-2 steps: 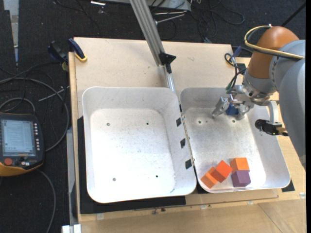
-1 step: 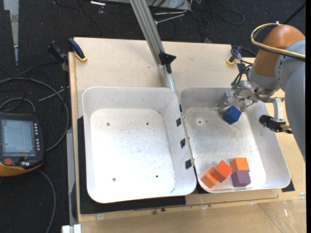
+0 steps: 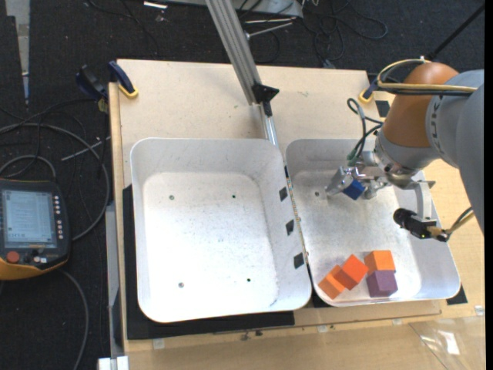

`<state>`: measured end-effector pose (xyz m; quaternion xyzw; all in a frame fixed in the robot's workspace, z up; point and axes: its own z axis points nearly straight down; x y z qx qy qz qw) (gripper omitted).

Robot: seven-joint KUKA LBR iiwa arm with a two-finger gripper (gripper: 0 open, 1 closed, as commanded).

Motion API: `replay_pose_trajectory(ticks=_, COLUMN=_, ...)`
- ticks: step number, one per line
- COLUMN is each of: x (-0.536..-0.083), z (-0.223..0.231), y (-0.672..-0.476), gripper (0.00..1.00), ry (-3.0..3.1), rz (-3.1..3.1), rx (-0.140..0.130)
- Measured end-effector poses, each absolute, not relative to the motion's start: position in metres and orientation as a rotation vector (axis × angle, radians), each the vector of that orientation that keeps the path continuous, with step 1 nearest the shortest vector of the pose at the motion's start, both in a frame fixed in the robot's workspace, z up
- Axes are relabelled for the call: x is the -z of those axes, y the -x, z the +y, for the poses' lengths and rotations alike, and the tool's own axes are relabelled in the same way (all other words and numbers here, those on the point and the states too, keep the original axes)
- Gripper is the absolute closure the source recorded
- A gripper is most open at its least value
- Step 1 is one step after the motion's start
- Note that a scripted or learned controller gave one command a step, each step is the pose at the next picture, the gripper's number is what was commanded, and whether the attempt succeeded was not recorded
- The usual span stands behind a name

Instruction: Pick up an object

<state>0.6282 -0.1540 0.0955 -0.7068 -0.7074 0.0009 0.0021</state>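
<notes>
Blue block (image 3: 353,190) betw. gripper (image 3: 350,185) fingers

Three blocks (image 3: 360,274) lie in the right bin's (image 3: 431,237) near corner.

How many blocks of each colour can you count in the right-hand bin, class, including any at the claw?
Orange blocks: 3
Purple block: 1
Blue block: 1, between the fingers of the claw
Total: 5
</notes>
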Motion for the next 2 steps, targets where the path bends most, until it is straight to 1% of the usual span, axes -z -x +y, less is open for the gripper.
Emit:
replay_pose_trajectory(ticks=1, x=-0.096, z=-0.124, y=-0.659, gripper=0.0, ry=2.217, rz=-2.231, rx=0.005)
replay_pose_trajectory(ticks=2, x=-0.106, z=-0.125, y=-0.658, gripper=1.0, ry=2.221, rz=-2.227, rx=0.004)
